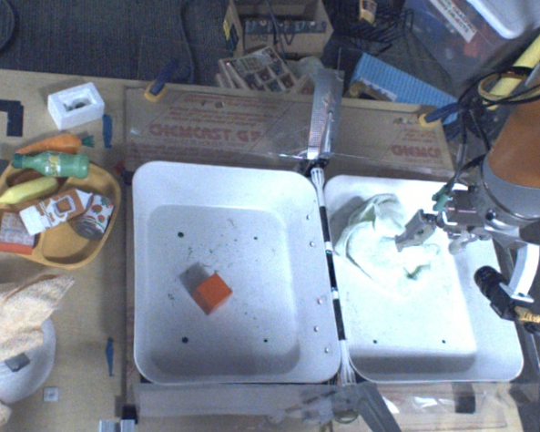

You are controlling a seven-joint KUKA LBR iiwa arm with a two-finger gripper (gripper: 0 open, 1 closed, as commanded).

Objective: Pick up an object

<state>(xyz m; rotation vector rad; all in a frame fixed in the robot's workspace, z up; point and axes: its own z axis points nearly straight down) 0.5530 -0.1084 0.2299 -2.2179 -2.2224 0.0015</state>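
Faint red print on the cardboard [230,130] is unreadable.

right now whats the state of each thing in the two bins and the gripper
orange block: lying loose on the left bin floor, tilted, untouched
pale cloth: crumpled in the right bin, far left part
gripper: low over the cloth's right edge, no object seen between its fingers

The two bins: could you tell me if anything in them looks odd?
Mildly. The right bin holds a crumpled pale cloth, bunched unevenly toward its upper left, beside the end effector. The orange block in the left bin sits skewed to the walls.
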